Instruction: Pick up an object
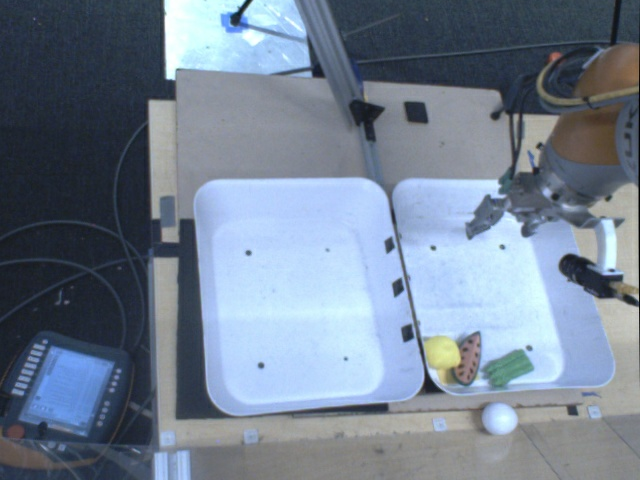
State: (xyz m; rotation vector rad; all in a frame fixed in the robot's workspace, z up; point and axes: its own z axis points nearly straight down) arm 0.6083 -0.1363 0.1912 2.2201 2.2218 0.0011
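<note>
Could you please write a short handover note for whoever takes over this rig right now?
Hand: over the upper part of the right bin, nothing seen between its fingers.
Things: lemon, watermelon slice and green piece lie together at the right bin's near edge. A white ball sits on the bench outside the bin.
Done: nothing picked up yet.
Left: bring the hand down to the near edge, grasp one thing, lift.

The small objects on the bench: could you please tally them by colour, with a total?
Yellow: 1, the yellow object in the right bin.
Red: 1, the watermelon slice.
Green: 1, the green object.
White: 1, the ball outside the bins.
Total: 4
</note>
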